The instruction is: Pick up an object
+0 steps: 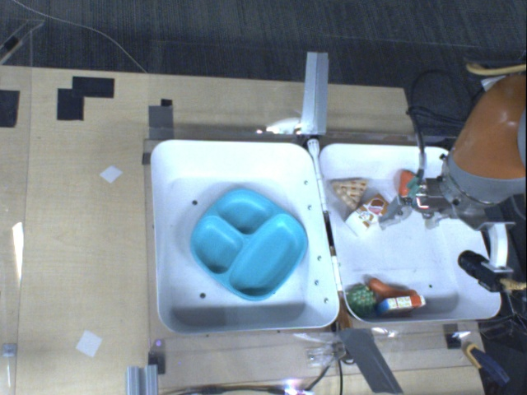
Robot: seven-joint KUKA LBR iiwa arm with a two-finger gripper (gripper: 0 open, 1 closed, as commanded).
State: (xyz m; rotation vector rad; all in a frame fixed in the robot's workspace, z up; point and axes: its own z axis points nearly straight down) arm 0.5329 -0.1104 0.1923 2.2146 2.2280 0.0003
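Note:
The right bin (436,257) holds several small items. A tan waffle-like piece (350,191) lies at its back left, and a small white carton (366,216) sits just in front of it. An orange-red item (406,181) is at the back, close to the wrist. At the front left are a green broccoli-like piece (360,299), an orange stick (387,287) and a small bottle (401,304) with a red and blue label. My gripper (400,211) hangs low in the bin, right beside the carton on its right. I see nothing clearly held in it.
The left bin (177,220) holds a blue divided plate (248,243). A metal post (315,97) rises behind the wall between the bins. The grey arm with its orange band (494,142) covers the right bin's back right corner. Black cables (424,105) run behind it.

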